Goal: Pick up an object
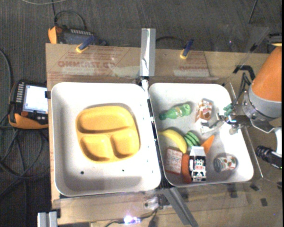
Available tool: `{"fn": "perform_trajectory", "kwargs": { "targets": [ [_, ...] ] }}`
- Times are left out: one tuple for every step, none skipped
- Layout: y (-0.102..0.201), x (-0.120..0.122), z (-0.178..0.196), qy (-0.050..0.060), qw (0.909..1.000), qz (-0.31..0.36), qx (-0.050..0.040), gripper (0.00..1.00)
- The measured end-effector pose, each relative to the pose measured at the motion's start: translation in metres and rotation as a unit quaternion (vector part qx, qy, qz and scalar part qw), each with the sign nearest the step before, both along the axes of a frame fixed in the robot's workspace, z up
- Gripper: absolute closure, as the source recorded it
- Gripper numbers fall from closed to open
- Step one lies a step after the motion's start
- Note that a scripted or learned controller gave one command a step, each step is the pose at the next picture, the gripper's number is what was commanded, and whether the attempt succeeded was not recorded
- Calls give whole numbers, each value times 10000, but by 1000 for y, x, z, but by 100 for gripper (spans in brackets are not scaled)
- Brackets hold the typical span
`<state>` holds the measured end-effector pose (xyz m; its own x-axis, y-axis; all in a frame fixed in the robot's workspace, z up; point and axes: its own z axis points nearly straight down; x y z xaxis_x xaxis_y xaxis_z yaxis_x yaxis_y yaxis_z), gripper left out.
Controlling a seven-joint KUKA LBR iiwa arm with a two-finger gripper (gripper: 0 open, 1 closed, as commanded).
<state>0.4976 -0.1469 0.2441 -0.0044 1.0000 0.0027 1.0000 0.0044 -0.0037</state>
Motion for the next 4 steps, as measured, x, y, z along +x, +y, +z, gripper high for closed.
{"fn": "perform_trajectory", "kwargs": {
  "targets": [
    [17, 18, -85, 3, 9995, 331, 2, 0],
    [-1, 16, -35, -15, 9872, 1596, -13, 0],
    [9, 20, -25, -16, 9920, 1261, 1, 0],
    [33, 32, -155, -57, 9895, 1443, -35, 0]
  ]
}}
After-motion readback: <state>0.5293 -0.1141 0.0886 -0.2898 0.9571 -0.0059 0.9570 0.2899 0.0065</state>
